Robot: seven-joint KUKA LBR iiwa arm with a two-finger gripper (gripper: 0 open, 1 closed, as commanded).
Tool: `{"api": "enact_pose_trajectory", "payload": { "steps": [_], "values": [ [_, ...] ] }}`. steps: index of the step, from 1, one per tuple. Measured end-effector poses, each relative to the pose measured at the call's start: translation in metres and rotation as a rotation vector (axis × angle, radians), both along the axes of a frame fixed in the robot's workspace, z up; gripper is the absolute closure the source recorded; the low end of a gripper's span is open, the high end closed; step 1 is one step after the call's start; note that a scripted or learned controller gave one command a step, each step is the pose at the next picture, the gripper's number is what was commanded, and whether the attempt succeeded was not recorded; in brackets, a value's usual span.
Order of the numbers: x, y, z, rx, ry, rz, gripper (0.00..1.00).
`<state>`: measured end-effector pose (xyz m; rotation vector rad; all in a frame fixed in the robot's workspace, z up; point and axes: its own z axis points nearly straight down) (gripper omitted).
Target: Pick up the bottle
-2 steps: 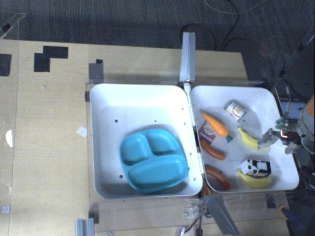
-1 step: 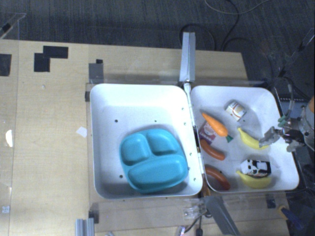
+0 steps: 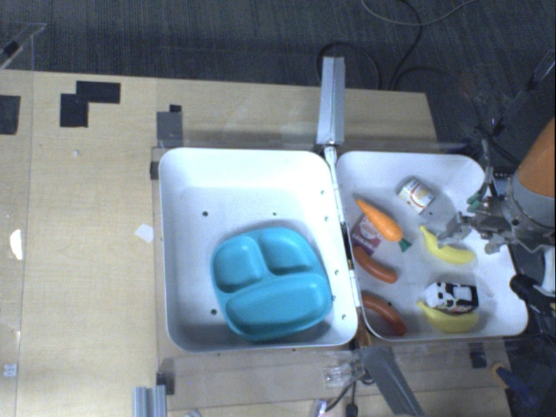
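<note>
The bottle (image 3: 417, 195) is small and silvery white with an orange band, and it lies on its side in the back part of the right bin (image 3: 499, 324). My gripper (image 3: 473, 228) hangs over the right side of that bin. It is to the right of the bottle and a little nearer the front, just above a yellow banana (image 3: 448, 250). The gripper and the bottle are apart. The grey arm with its orange band (image 3: 537, 165) comes in from the right edge.
The right bin also holds an orange carrot (image 3: 380, 220), a dark red pouch (image 3: 365, 234), two brown sausages (image 3: 376, 269) (image 3: 384, 314) and a black-and-white toy on a second banana (image 3: 452, 305). A blue divided plate (image 3: 272, 282) lies in the left bin (image 3: 187, 189).
</note>
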<state>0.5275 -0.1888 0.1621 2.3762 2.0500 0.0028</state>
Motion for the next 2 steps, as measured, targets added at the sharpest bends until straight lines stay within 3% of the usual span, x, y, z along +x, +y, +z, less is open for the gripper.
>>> {"api": "enact_pose_trajectory", "payload": {
  "steps": [1, 2],
  "values": [
    [-0.0408, -0.013, 0.0051, 0.001, 0.003, -0.062, 0.0],
    [-0.0408, -0.0129, 0.0051, 0.001, 0.002, -0.063, 0.0]
  ]
}}
